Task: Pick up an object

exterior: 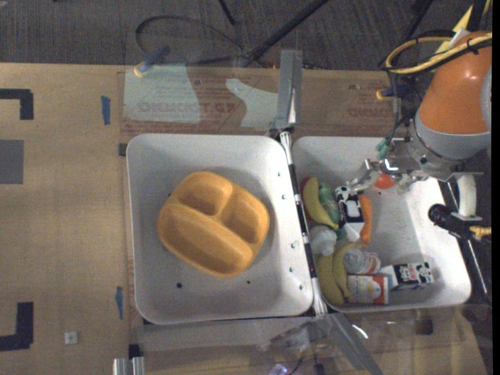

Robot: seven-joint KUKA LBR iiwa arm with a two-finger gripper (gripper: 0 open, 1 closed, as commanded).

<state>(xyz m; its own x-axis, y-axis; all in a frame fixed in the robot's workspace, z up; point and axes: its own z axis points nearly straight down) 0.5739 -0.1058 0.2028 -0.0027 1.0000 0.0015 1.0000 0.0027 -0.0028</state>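
Observation:
My gripper (380, 175) hangs over the upper middle of the right bin (437, 233), below the arm's orange band (461, 92). A small orange-red thing (384, 183) shows right at the gripper's tip; whether it is gripped is unclear. Just below and left of it lie an orange carrot (365, 218) and a small dark carton (346, 202). A yellow banana (312, 200) lies along the bin's left wall. Lower down are a white bottle (323, 241), a second banana (331, 278), an orange-labelled carton (368, 289) and a cow-print milk carton (413, 273).
The left bin (156, 287) holds a large orange divided plate (213, 222), turned face down. A metal divider (295, 209) runs between the two bins. Black and yellow cables (422, 49) hang beside the arm at the top right. The right part of the right bin's floor is bare.

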